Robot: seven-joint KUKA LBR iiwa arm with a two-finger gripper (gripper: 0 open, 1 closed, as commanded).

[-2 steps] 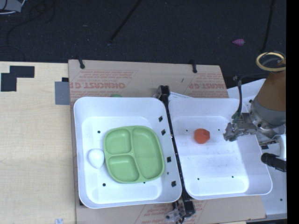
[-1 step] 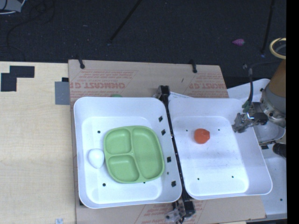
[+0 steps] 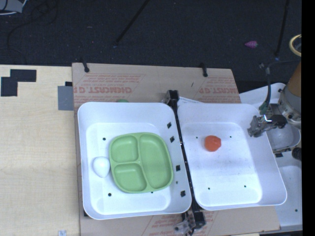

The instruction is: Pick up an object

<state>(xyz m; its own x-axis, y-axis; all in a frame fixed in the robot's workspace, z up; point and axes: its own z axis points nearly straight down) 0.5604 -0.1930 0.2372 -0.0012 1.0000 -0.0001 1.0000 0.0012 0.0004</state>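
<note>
Distance is what matters from where I stand: the gripper [image 3: 260,124] hangs at the right rim of the right bin [image 3: 231,193], and the nearest thing to pick, a small orange-red lump [image 3: 212,143], lies well apart from it, off toward the middle of that bin's floor and a little nearer the front of the bench. The lump looks roundish, with no long axis to speak of, so I would judge that the angle of approach hardly matters. Whether the claw is spread or closed I cannot tell, since it is small and dark against the rim; nothing can be seen held in it. Bare white floor lies all around the lump, and neither the bin walls nor the divider between the bins crowds it, so there seems plenty of room to come down from above. The left bin [image 3: 93,200] is busier: a green compartment plate [image 3: 140,162] takes up most of its floor, with a white egg-like object [image 3: 101,166] touching or just beside its left edge. Those sit much farther from the arm, across the divider.
</note>
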